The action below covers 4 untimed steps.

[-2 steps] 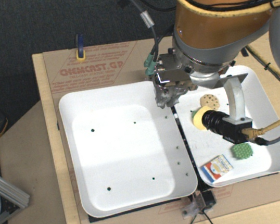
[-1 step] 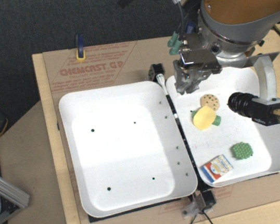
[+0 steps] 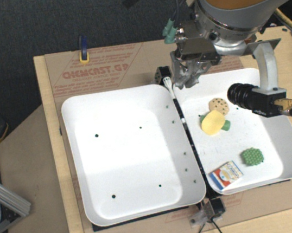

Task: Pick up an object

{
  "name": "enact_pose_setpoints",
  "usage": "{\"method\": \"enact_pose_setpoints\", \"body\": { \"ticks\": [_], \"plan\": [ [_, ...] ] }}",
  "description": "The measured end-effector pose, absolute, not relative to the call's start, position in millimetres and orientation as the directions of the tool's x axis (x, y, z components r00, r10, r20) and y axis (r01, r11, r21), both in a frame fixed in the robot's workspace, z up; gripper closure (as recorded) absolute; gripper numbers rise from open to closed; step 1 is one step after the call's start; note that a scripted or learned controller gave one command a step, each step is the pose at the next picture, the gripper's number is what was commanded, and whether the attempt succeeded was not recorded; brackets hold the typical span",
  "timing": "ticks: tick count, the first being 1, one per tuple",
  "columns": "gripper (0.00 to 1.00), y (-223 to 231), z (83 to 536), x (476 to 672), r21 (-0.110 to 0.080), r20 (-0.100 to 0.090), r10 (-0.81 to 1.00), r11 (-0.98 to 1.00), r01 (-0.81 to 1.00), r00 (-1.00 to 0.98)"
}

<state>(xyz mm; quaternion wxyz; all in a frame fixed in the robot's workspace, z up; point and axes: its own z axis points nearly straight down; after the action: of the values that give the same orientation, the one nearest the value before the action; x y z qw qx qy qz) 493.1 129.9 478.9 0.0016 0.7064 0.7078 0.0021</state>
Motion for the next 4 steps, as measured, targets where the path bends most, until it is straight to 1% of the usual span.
{"method": "enact_pose_setpoints", "body": {
  "ticks": [1, 2, 3, 4],
  "plan": [
    [1.00, 130, 489, 493.0, 0.006, 0.001, 1.000, 0.001, 1.000, -0.001],
    [1.00, 164, 444, 600.4, -0.001, -0.002, 1.000, 0.001, 1.000, -0.001],
    [1.00, 229, 475, 612.6, 0.006, 0.003, 1.000, 0.007, 1.000, -0.007],
    [1.00, 225, 485, 613.0, 0.007, 0.001, 1.000, 0.002, 1.000, -0.002]
  ]
}}
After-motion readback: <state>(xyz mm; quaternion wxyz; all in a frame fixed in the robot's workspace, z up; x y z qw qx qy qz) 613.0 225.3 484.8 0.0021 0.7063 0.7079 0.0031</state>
